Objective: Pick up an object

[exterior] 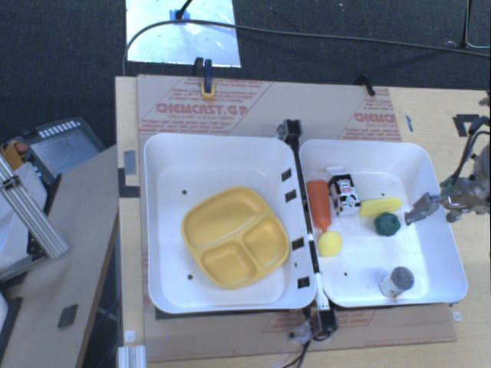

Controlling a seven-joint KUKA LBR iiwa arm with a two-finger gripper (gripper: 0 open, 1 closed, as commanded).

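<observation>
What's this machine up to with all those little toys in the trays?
A robot arm reaches in from the right, its hand at the right bin's edge, holding nothing visible. That bin holds a carrot, cow toy, corn, green ball, lemon and grey cup. A yellow plate lies in the left bin.

Cut off and unclear parts

The arm is cropped by the frame's 3 o'clock edge. The tool is blurred, so its state cannot be made out. The black-and-white toy is too small to be identified.
</observation>
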